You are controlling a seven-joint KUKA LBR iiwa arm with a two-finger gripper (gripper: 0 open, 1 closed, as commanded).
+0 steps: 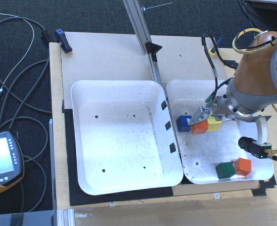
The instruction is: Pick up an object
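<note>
Here jaws (pixel 199 118) over blue block (pixel 183 123) — right bin (pixel 194 168).

In the right bin (pixel 194 171), the gripper (pixel 200 117) hangs over 3 blocks: blue (pixel 183 123), orange (pixel 199 127), yellow (pixel 214 124).

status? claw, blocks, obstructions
Claw low in right white bin, over small orange block. Blue block, yellow block crowd it. Green block, second orange block apart.
</note>
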